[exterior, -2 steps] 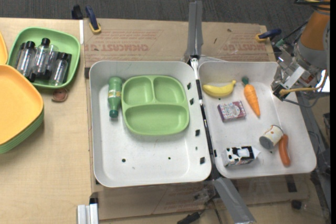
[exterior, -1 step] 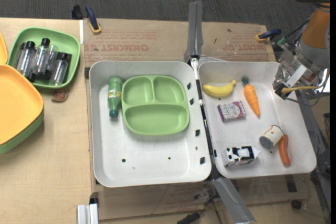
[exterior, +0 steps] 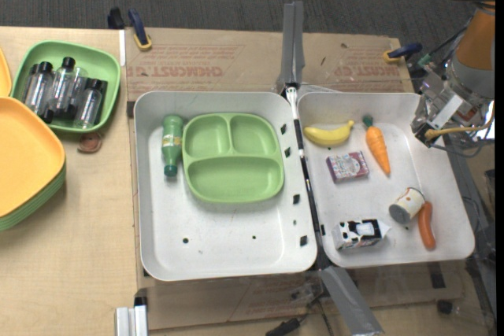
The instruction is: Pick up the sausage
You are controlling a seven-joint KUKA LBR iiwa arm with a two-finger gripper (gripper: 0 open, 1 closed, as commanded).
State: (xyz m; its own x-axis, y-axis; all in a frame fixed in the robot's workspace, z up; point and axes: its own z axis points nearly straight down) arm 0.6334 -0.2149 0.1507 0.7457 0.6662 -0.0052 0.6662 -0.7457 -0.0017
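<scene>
The hand (exterior: 435,120) hangs above the right bin's (exterior: 453,169) far right rim; whether it is released or clenched cannot be told from here. The sausage (exterior: 426,225) lies near the bin's right wall, touching or just beside a small white can (exterior: 406,206). A descent risks striking the can or the wall, nudging the sausage aside.

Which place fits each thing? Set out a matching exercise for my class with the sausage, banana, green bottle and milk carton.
Things:
1. sausage
2. banana
3. green bottle
4. milk carton

Places:
A. left bin, beside the green plate
B. right bin, far left corner
C. right bin, near edge
D. right bin, beside the small can

Pairs: 1-D, 2-B, 3-A, 4-C
</scene>
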